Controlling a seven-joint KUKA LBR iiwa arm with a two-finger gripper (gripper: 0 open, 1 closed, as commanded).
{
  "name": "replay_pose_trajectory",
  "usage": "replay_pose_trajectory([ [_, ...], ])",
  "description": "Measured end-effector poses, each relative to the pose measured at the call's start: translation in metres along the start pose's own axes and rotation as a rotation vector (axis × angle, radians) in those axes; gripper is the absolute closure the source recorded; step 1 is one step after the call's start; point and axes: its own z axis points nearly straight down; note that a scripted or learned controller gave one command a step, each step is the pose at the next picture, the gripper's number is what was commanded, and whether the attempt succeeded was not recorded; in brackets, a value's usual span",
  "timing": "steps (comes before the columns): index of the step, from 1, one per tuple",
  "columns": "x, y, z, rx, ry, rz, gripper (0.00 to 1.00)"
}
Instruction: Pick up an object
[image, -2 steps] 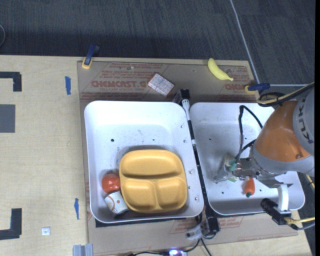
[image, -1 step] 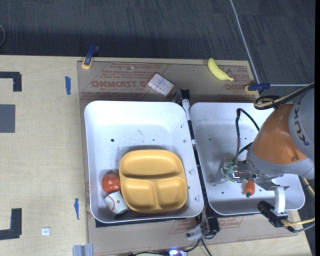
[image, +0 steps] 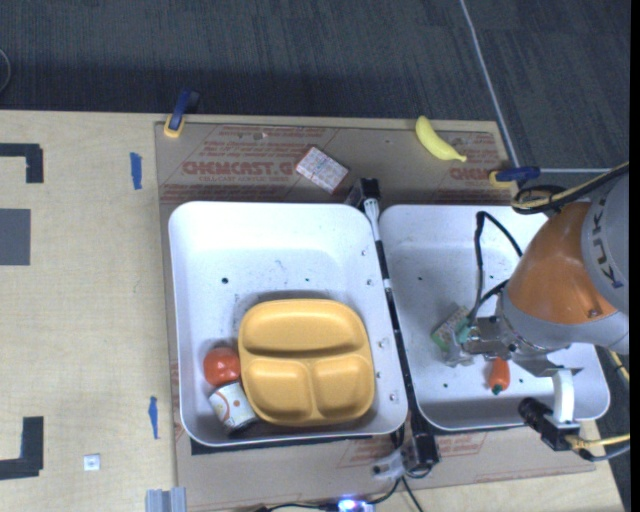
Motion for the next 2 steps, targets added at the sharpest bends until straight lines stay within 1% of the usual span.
replay_pose_trajectory([
  [1, 0.000, 0.000, 0.000, 0.000, 0.000, 0.001, 0.00],
  [2, 0.001, -0.002, 0.010, 0.005, 0.001, -0.001, 0.00],
])
